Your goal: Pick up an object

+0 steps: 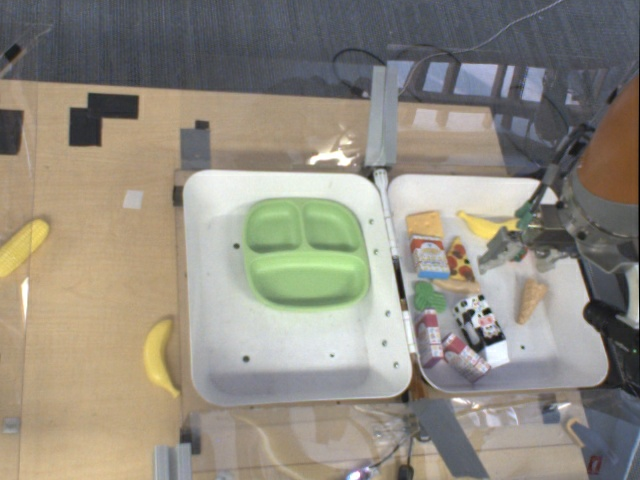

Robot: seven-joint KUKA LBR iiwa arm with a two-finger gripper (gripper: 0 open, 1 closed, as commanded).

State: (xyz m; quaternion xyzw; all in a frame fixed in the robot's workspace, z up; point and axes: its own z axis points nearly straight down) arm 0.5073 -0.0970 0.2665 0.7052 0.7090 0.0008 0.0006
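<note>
Objects for picking sit in the right bin (590,363), none lifted. Arm (612,168) comes in from the right, grey body with orange band, bent down over the right bin's upper right part. Gripper (515,243) hangs low above the bin floor, near the yellow banana (480,226) and just left of the ice cream cone (530,299); nothing visible between its fingers, and whether they are apart or together cannot be told.

Counts: two white bins side by side, three bananas overall, one green tray (303,252).

Right bin contents: one banana, one cone, an orange-topped carton (424,225), a small blue and white box (431,258), a pizza slice (459,259), a green toy (430,296), a black and white cow-print carton (479,323), and two dark red packets (448,346) at the bottom, one upright-ish, one tilted. Items cluster in the left half.

Left bin (215,358) holds the green tray, three compartments, lying flat near the middle.

On the bench (90,308) outside the bins: two bananas, one at the far left edge (20,247), one just left of the left bin (160,356).
</note>
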